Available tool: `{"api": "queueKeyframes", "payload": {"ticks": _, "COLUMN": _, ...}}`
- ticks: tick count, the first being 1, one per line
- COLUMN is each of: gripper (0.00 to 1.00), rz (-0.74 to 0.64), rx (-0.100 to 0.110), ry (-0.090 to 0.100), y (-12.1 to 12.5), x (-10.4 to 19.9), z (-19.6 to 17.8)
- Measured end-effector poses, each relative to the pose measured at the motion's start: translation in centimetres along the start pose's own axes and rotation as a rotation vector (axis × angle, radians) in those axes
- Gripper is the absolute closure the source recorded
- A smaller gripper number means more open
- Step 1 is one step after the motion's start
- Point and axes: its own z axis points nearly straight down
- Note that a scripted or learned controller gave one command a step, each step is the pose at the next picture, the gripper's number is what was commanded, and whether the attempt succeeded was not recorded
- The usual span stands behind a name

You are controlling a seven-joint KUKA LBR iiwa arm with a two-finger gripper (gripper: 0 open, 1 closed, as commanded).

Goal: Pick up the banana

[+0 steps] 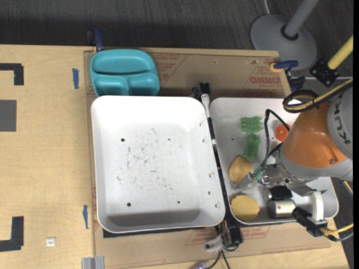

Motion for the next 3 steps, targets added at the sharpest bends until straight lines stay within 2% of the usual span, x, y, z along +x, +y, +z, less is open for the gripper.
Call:
{"api": "queueKeyframes", "payload": {"ticks": 1, "gripper": 0.0, "rz": 0.207, "rx": 0.001, "ry": -0.001, "y": 6.1, "x": 1.8, "z": -9.9}}
{"api": "queueKeyframes", "payload": {"ticks": 2, "gripper": 1.0, "rz": 0.206, "rx": 0.0, "ry": -0.002, "y": 6.1, "x": 1.8, "z": -10.9}}
{"api": "queueKeyframes", "payload": {"ticks": 3, "gripper": 1.0, "rz": -0.221, "rx": 0.004, "ry": 0.001, "y": 2.8, "x": 8.8, "z": -9.9}}
